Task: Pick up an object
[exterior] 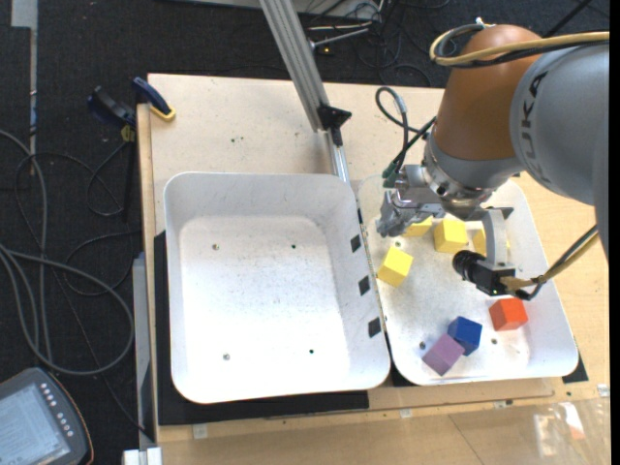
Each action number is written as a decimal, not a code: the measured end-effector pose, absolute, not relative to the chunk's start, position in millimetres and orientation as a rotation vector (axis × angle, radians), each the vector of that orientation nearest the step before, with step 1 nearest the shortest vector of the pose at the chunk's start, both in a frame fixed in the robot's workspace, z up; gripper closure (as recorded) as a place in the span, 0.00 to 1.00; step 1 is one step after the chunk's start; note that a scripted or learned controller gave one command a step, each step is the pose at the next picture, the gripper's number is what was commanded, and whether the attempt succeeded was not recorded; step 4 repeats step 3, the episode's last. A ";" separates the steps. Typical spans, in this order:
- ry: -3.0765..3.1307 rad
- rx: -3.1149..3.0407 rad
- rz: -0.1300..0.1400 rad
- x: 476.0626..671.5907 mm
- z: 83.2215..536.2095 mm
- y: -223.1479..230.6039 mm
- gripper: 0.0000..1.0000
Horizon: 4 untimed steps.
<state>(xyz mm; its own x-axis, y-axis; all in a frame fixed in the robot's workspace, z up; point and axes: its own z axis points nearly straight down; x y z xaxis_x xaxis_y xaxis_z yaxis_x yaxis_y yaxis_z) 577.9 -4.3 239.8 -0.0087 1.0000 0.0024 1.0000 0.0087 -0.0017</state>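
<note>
Nearest, off the surface at 7 o'clock: grey screen unit (34,426) on the dark floor, its display too small to read. Left bin (262,279) speckled with fine dark specks; small black tabs (364,285) line its 3 o'clock rim where it meets the right bin (539,356). All candidate objects lie in the right bin. Purple block (444,354) at 6 to 7 o'clock, touching the blue block (466,333) just behind it. Orange block (508,313) at 4 to 5 o'clock, apart from both. Yellow block (394,265) at 9 o'clock, tilted, near the rim. Second yellow block (450,233) toward 12 o'clock; third yellow block (419,227) beside it, partly covered. Gripper (391,223) hangs over that far cluster at 10 to 11 o'clock; released or clenched, cannot tell, and no block visibly held. Arm (562,105) crowds the bin's far side; dark lettering on its grey casing, only partly readable. Further back: slanted metal strut (295,56) at 12 o'clock, blue-and-yellow clamp (145,100) at the surface's (242,124) 10 o'clock corner, cables (58,221) on the floor.
</note>
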 end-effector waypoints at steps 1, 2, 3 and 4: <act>-2.229 -2.210 0.000 556.2 247.8 45.2 1.00; -2.227 -2.212 0.002 536.3 231.8 85.4 1.00; -2.221 -2.221 0.000 537.3 232.6 82.5 0.00; -2.221 -2.221 0.000 537.3 232.6 82.5 0.00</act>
